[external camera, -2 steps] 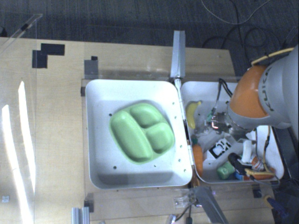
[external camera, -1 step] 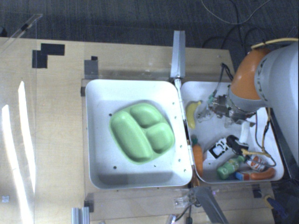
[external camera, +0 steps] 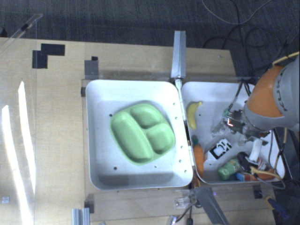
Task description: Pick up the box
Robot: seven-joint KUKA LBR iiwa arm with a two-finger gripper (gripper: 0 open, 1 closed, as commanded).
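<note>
Over the right bin [external camera: 213, 89], reaching in from the right: grey arm [external camera: 286, 95] with its orange band [external camera: 263, 101], wrist angled down toward the bin floor. Ends in the gripper [external camera: 228, 124], low over the middle of that bin, a small red light glowing on its body. Whether open or closed: cannot tell, too small and blurred against the clutter. Holds nothing that can be made out.

Just below the gripper in the view, on the bin floor: the box [external camera: 220, 149], small, black and white, lying tilted. Sits close to the gripper, but contact or a gap between them cannot be told. Lies between the carrot [external camera: 199, 159] to its left and a white object [external camera: 255, 150] to its right.

Against the left wall of the same bin: a yellow banana [external camera: 193, 114], above the carrot and well apart from the box. Along the near edge: a green item [external camera: 228, 170], then a jumble of blue and orange pieces [external camera: 251, 175], too small to name.

Beside it, the left bin [external camera: 101, 172], with a pale green three-part tray [external camera: 140, 132] lying near its middle, turned at a slant.

Between the two bins, running back from them: a metal bar [external camera: 179, 55]. On the wooden bench [external camera: 51, 139] to the upper left: black tape marks [external camera: 47, 53]. On the dark floor beyond the bench: loose cables [external camera: 234, 13].
</note>
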